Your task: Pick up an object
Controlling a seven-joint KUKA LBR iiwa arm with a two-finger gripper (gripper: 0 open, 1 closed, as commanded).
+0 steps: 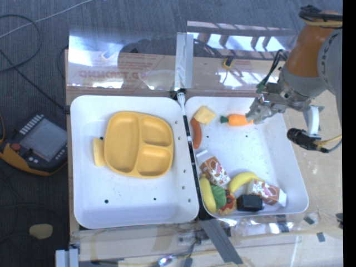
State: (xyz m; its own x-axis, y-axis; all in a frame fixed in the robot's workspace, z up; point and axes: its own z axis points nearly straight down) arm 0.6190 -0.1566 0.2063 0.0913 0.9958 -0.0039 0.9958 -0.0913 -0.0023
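The right bin (278, 154) holds several toy foods. An orange carrot (238, 120) with a green tip lies near its back wall. My gripper (259, 112) hangs low just right of the carrot, touching or nearly touching its right end. A yellow cheese wedge (204, 115) and a red sausage (196, 133) lie to the left of the carrot. At the bin's front lie a banana (245, 179), two red-and-white packets (214, 171) (267, 191), a black block (250, 203) and a yellow corn cob (207, 193).
The left bin (89, 204) holds a yellow divided plate (139, 144) with a pale yellow piece (98, 152) at its left edge. A ridge (188, 149) separates the bins. The middle floor of the right bin is bare. A handheld pendant (36, 143) lies left of the bench.
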